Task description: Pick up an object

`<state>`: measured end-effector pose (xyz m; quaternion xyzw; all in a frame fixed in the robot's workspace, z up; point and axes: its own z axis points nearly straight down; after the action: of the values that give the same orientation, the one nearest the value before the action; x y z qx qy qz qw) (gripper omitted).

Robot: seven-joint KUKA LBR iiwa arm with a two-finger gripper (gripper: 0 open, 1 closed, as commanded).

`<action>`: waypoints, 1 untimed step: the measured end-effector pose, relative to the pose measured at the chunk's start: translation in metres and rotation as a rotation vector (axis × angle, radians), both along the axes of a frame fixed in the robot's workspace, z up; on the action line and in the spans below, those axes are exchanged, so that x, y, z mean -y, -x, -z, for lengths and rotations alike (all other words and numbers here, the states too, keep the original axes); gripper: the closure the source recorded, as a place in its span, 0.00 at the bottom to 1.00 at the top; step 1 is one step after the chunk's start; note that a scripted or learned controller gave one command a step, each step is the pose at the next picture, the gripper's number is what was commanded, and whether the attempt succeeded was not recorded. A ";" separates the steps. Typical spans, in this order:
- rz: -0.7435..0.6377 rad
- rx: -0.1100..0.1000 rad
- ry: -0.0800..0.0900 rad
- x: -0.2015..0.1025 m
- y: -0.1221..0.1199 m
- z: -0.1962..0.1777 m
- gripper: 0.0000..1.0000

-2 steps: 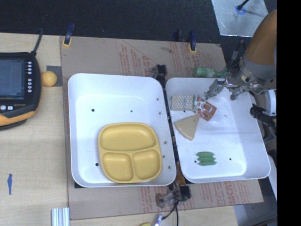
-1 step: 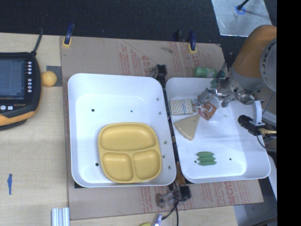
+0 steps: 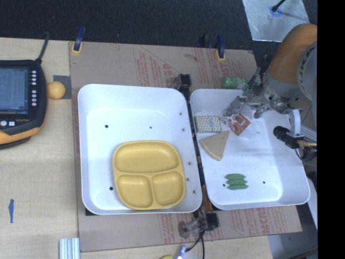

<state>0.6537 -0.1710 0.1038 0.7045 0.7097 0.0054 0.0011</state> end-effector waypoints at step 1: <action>0.006 0.011 0.014 -0.009 0.004 0.000 0.00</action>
<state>0.6501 -0.1617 0.1041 0.7066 0.7076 0.0045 0.0098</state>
